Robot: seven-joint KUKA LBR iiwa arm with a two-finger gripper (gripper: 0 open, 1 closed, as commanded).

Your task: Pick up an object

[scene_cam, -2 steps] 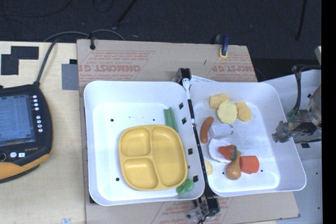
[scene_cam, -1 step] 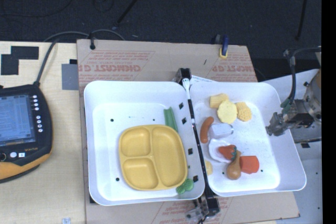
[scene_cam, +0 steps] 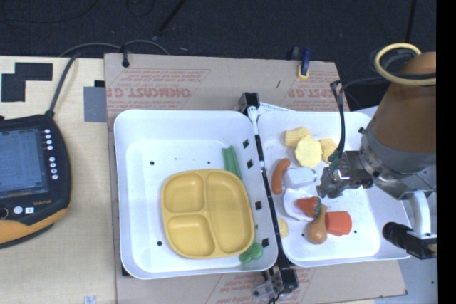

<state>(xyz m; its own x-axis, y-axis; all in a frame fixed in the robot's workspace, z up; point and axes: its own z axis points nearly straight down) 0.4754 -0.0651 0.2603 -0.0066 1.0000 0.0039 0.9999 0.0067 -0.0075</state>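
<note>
The right bin holds several toy foods. At its back lie yellow pieces, with a red sausage near the divider and a white piece beside it. Toward the front are a red round piece, a brown pear and an orange-red block. My gripper hangs low over the middle of this bin, just right of the white piece and above the red round piece. The arm's grey and orange body comes in from the right.
In the left bin lies a yellow divided plate, with a green stick behind it and a green piece at its front right corner. A tablet-like pendant rests on the bench at far left.
</note>
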